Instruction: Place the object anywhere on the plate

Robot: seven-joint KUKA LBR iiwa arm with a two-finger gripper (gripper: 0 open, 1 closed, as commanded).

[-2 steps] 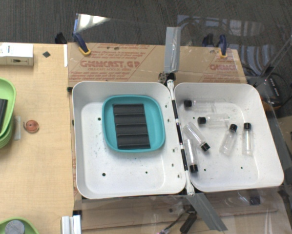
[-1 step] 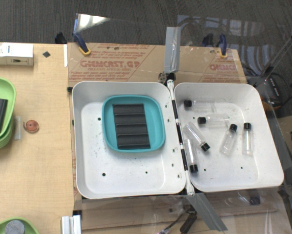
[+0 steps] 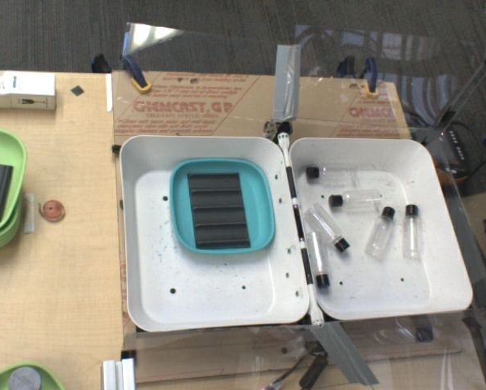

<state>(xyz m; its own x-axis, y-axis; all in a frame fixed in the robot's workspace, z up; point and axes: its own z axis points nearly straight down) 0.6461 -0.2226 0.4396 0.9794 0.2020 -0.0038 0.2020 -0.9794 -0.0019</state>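
Vials (image 3: pixel 326 227), clear with black caps, scattered across right bin (image 3: pixel 438 291), apart from teal plate (image 3: pixel 262 210) in left bin (image 3: pixel 149 287). Dark ribbed block (image 3: pixel 219 210) on plate. End effector state: cannot tell.

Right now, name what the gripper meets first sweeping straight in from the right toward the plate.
Probably the right bin's rim, then the nearest capped vial; its height is unclear, so it might clear both.
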